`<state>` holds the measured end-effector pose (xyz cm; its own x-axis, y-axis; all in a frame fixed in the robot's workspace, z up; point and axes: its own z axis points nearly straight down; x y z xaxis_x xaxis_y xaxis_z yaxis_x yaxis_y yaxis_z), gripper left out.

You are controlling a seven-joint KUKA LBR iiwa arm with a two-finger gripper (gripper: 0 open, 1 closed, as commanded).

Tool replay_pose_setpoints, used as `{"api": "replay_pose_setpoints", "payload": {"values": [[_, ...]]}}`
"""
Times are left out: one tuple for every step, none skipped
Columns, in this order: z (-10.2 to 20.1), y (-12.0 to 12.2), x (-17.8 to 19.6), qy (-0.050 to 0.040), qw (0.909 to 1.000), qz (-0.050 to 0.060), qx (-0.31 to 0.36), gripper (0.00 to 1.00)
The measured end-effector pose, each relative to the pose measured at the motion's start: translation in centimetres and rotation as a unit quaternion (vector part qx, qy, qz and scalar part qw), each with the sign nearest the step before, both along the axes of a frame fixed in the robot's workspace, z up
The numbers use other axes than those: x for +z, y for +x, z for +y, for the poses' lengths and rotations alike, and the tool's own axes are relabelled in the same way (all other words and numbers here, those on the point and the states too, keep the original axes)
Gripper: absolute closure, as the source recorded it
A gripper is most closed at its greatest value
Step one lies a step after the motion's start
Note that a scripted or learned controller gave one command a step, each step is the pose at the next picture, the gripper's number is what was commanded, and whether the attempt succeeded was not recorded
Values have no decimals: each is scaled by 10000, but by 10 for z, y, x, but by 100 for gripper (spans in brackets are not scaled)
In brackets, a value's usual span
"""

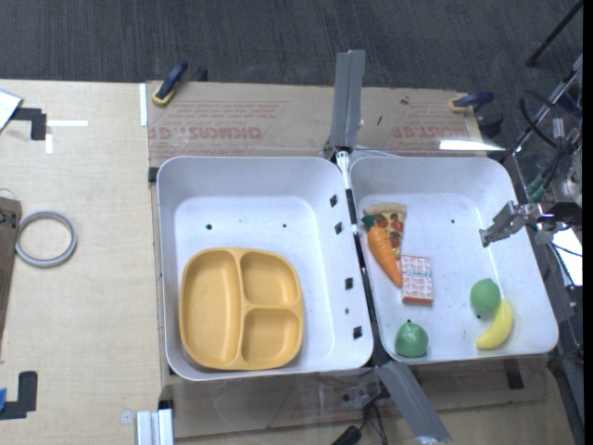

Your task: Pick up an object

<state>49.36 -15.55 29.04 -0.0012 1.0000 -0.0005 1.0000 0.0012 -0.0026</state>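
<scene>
The left bin [176, 248] holds a divided plate [243, 308]. In the right bin [445, 188], taking the box [417, 279] as centre: carrot [384, 253] left, pizza slice [386, 222] behind, banana [497, 327] right, perhaps a lime [485, 296] beside it.

Even overhead light, soft shadows, sharp focus (slight grain), white bins [250, 179] bright
</scene>
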Motion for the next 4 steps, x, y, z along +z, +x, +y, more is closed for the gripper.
{"api": "replay_pose_setpoints", "payload": {"values": [[24, 42, -150, 2, 9967, 11, -813, 0], [55, 15, -200, 2, 9938, 9, -1111, 0], [54, 14, -192, 0, 9935, 19, -1135, 100], [127, 85, -99, -7, 9964, -2, -844, 100]]}}
